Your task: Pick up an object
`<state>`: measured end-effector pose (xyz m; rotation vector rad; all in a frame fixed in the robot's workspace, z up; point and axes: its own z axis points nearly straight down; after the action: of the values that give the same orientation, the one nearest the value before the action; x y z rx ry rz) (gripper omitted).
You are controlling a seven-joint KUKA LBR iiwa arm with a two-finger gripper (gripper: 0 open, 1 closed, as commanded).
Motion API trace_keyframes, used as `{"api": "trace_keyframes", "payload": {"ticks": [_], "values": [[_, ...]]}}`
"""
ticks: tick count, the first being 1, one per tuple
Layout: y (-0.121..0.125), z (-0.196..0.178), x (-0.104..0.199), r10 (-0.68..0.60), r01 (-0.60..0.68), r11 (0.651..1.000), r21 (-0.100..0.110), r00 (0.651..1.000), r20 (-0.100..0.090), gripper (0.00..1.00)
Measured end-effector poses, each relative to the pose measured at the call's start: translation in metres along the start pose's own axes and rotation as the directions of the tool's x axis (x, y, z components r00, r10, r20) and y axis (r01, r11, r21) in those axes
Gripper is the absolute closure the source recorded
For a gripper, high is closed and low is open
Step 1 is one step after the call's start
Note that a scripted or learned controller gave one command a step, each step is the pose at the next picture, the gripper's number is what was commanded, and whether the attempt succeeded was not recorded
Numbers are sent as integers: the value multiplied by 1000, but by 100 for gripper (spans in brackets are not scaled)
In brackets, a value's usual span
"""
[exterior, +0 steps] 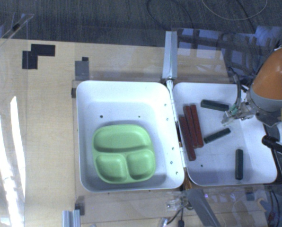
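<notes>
The right bin (254, 174) holds three dark cylindrical sticks: one near the back (214, 105), one in the middle (216, 135) and one near the front right (239, 164). A bundle of reddish-brown bars (191, 130) lies along the bin's left wall. The arm, with its orange band (272, 79), reaches in from the right. My gripper (233, 114) hangs over the right bin, between the back stick and the middle stick, slightly to their right. Nothing is visibly held in it.
The left bin (89, 98) contains a green three-compartment plate (124, 152). A metal divider post (170, 56) stands behind the gap between the bins. Cables lie on the dark floor at the back. Black markers (37, 55) sit on the wooden bench to the left.
</notes>
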<state>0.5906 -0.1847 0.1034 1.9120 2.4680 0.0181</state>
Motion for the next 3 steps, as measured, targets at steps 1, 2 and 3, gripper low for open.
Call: {"api": "trace_keyframes", "payload": {"ticks": [1, 2, 3], "values": [[0, 0, 0, 0, 0, 1000, 0, 1000, 0, 0], [-34, 13, -12, -64, 64, 998, 8, 998, -2, 0], [15, 16, -22, 322, -322, 947, 13, 947, -2, 0]]}}
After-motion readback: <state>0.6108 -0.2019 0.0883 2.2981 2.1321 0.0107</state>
